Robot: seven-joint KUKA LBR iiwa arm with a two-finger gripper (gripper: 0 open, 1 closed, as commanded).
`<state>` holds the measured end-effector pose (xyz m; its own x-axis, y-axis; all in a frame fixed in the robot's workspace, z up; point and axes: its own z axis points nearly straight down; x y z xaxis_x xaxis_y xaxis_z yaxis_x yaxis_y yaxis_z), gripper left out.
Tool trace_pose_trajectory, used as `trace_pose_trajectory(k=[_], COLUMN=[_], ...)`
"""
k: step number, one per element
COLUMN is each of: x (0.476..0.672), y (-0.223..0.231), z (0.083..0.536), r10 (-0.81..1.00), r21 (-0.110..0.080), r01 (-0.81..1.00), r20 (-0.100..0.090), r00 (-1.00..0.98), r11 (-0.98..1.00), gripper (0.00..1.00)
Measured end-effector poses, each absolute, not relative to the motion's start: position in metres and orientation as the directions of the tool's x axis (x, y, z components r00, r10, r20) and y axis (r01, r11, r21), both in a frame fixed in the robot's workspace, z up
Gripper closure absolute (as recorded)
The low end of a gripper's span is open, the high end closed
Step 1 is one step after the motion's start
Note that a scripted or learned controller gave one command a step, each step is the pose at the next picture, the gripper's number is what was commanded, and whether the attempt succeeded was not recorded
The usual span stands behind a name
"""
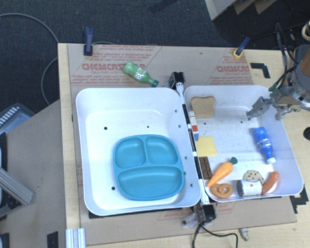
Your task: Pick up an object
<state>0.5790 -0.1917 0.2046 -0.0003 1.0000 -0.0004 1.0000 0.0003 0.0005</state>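
Hovering over the far right part of the right-hand shallow white bin (294,175), the grey two-finger pincer (268,109) has its two fingers spread wide apart, one finger (256,109) angled out to the left and the other dropping at its right, with nothing between them. Behind it the grey arm (305,81) comes in from the right edge, its wrist bent so the pincer points down and leftward into the bin.

Just below the pincer, apart from its fingers, lies a blue plastic bottle with a white cap (262,143), stretched along the bin floor. Further below that sit a red-orange sausage (270,182), a small white can (250,188) with a speckled round cookie (252,176) touching its top, a glazed brown doughnut (221,190) and an orange carrot with a green top (220,172). Left of the pincer, against the bin's far wall, rests a tan slice of toast (202,107); down and to the left lies a square yellow cheese slice (206,146).

Well off to the pincer's left, the second white bin (93,138) holds a blue three-compartment plastic plate (148,166). Beyond that bin, on the cardboard-covered tabletop (113,66), a small green bottle (139,73) lies on its side.
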Motion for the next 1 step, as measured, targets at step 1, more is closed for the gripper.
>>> trace_pose_trajectory(k=[1], x=[0.5917], y=[-0.219], z=[0.0849], r10=[1.0], r21=[0.0], r01=[1.0], r20=[0.008], r00=[-0.005], r11=[0.005], gripper=[0.0])
